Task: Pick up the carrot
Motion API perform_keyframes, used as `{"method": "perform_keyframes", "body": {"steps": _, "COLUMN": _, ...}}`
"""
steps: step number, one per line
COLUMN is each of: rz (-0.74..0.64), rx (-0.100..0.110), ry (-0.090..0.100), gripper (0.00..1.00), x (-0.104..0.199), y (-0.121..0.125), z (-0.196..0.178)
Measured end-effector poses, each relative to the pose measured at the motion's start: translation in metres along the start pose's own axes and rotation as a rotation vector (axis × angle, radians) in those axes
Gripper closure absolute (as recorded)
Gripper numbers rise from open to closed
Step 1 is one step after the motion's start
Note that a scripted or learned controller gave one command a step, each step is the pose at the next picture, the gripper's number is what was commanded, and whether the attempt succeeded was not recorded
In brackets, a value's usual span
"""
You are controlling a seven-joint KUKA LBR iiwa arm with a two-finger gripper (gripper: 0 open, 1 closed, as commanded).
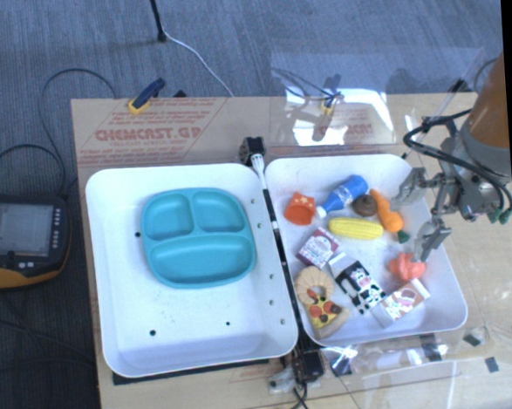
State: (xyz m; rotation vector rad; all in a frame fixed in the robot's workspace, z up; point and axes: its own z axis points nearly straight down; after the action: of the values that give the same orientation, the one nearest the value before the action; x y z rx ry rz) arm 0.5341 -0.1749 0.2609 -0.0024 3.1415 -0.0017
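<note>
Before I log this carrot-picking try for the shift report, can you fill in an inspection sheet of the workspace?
Surface: brown bench board bearing two shallow white bins, left bin and right bin.
Job's things: small orange carrot in the right bin, lying beside a yellow corn cob, not held.
Clutter: blue divided plastic tray in the left bin; in the right bin an orange cup, blue bottle, pizza slice and small cartons.
Grippers: two-finger gripper open, at the right bin's right side, near the carrot.
Cables: white cable crossing the carpet; black cable to the pendant.
Surroundings: grey carpet; handheld control pendant at left.
</note>
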Motion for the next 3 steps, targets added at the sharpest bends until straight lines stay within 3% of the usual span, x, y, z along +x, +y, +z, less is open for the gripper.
{"method": "perform_keyframes", "body": {"steps": 1, "rz": 0.11, "rx": -0.003, "ry": 0.008, "gripper": 0.0, "x": -0.053, "y": -0.047, "z": 0.108}}
{"method": "perform_keyframes", "body": {"steps": 2, "rz": 0.118, "rx": 0.003, "ry": -0.007, "gripper": 0.0, "x": -0.076, "y": -0.048, "z": 0.152}}
{"method": "perform_keyframes", "body": {"steps": 3, "rz": 0.115, "rx": 0.004, "ry": -0.004, "gripper": 1.0, "x": -0.076, "y": -0.046, "z": 0.146}}
